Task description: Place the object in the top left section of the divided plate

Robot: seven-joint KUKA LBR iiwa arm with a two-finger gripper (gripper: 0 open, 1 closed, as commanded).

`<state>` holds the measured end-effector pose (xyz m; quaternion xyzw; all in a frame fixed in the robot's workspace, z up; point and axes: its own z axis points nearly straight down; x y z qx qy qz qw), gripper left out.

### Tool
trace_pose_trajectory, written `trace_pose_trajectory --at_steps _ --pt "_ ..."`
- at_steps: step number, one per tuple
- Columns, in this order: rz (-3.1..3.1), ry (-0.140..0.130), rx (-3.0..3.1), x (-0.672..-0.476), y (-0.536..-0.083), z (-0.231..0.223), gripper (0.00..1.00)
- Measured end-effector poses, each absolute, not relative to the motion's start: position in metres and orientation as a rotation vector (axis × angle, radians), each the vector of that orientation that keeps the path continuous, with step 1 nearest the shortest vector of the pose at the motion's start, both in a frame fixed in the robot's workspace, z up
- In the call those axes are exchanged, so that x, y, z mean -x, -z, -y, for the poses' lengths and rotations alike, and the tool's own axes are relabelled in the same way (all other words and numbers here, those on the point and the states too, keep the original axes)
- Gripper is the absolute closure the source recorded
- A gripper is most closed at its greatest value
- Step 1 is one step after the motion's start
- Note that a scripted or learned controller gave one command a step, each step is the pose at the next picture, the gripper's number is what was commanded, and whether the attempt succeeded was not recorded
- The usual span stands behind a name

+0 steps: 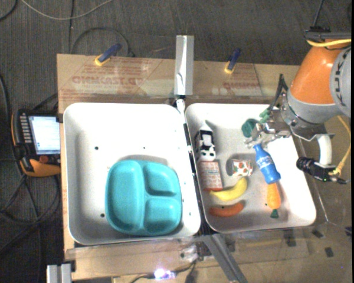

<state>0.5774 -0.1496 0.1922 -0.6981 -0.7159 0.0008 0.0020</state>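
1. Camera view, nearest edge first: the teal divided plate (144, 197) lies in the left bin (82, 158), toward that bin's 5 o'clock corner, with nothing on it that I can make out.
2. In the right bin (295, 214), closest to the near rim, a red-orange sausage-shaped item (226, 209) lies flat, and a yellow banana (229, 192) curves just above it, touching or nearly so.
3. At the bin's 4 o'clock, an orange carrot (274, 197) lies lengthwise, just beside the lower end of a blue bottle (266, 164), which slants up toward 11 o'clock.
4. Near the bin's middle, a small white cup with red spots (241, 167) lies between the bottle and a flat pinkish packet (209, 174).
5. Toward 10 o'clock, a black-and-white cow-patterned carton (206, 145) sits just above that packet, close to the wall shared with the left bin.
6. Farthest back, at 1 o'clock, the gripper (261, 132) hangs over the bin, just above the bottle's top, with a teal object (249, 125) beside it; the view is too small and cluttered to tell how far the fingers are spread or whether they have hold of anything.
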Motion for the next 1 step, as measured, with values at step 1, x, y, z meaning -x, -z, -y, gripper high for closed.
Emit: trace_pose_trajectory --at_steps 1 --pt "2.243 -0.006 2.187 -0.5781 -0.1991 0.1494 1.0"
